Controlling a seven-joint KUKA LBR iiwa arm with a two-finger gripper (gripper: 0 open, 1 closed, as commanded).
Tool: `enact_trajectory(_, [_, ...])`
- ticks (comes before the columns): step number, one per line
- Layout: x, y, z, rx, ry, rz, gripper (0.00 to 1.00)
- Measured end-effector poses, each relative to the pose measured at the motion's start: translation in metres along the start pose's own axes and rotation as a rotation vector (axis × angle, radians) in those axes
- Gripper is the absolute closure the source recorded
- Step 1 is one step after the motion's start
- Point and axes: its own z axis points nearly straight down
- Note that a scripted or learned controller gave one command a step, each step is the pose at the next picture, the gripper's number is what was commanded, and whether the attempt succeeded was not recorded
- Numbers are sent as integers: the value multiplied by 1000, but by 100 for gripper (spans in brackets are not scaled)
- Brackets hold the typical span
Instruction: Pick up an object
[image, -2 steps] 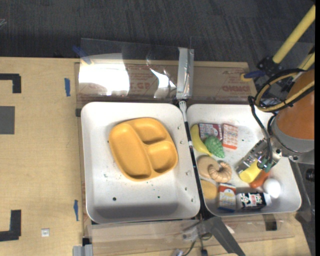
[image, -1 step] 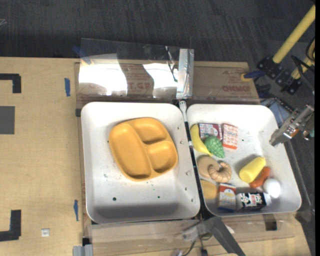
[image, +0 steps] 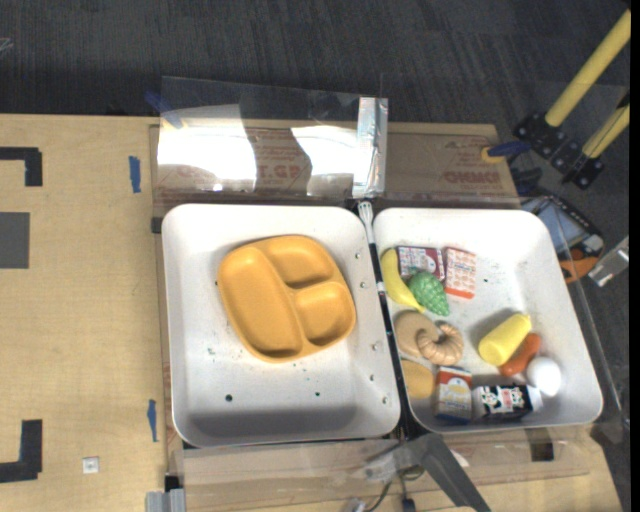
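Several small objects crowd the right bin (image: 560, 300); you should aim for the yellow piece (image: 504, 337) near its right side, which has bare floor above it. Approach from there, clear of the rim. The left bin (image: 190, 300) holds a divided yellow plate (image: 286, 295).

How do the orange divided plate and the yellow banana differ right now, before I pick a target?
The orange divided plate is far larger than the yellow banana. The plate lies alone in the left bin; the banana lies in the right bin, crowded among other toys by its left wall. The plate is broad with three compartments; the banana is slim and curved. Both are warm-coloured toy items lying flat.
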Motion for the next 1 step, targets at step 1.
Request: enact_trajectory(1, [-39, -28, -30, 1, 0, 246, 100])
